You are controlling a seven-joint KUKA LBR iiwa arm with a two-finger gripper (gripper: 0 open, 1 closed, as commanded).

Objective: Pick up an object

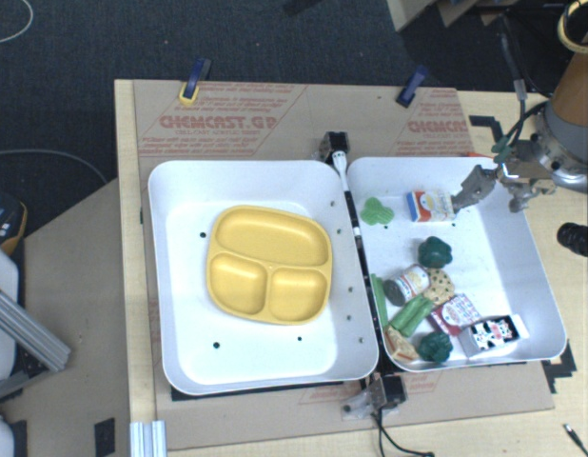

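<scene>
objects for picking sit in the right bin [537, 255], while the left bin [170, 255] holds the biggest thing on the bench, a yellow divided tray [268, 263]. next in size, the grey arm [570, 112] reaches in from the right, and its gripper [468, 190] hangs over the upper part of the right bin, one dark finger [473, 187] slanting down toward a small white carton [429, 206] that lies just beside its tip. whether the gripper is wide or narrow i cannot tell, and nothing is seen held in it. smaller things follow: a green leaf-like piece [376, 211] left of the carton, a dark green ball [434, 252] below it, then a crowded heap near the bin's lower edge. the step in hand looks like the approach, with no grasp made yet. the next move likely calls for settling over the carton and closing on it squarely, since it lies close to the bin's upper wall.
</scene>
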